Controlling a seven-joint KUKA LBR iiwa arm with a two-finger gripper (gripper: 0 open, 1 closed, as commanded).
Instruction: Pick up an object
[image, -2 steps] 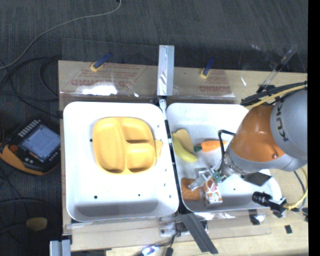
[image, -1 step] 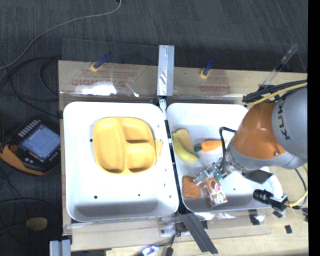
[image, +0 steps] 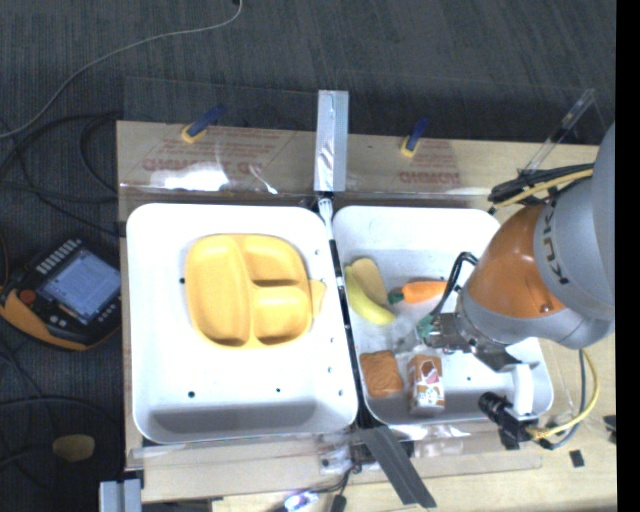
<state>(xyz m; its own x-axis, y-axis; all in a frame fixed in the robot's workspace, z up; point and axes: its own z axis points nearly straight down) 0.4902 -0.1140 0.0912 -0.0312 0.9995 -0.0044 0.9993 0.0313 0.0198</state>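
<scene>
The right bin (image: 400, 225) holds a yellow banana (image: 368, 292), an orange carrot (image: 423, 292), a brown bread-like piece (image: 381, 374) and a small brown-and-white carton (image: 427, 383). The gripper (image: 434, 333) hangs low over the middle of this bin, just above the carton and right of the banana. The grey arm with its orange band (image: 510, 275) covers the bin's right half. Nothing shows between the gripper's tips.
The left bin (image: 150, 400) carries a yellow divided plate (image: 247, 288). A metal strip (image: 331, 140) stands at the back between the bins. A handheld pendant (image: 65, 290) lies on the floor at the left. Cables run along the right edge of the bench.
</scene>
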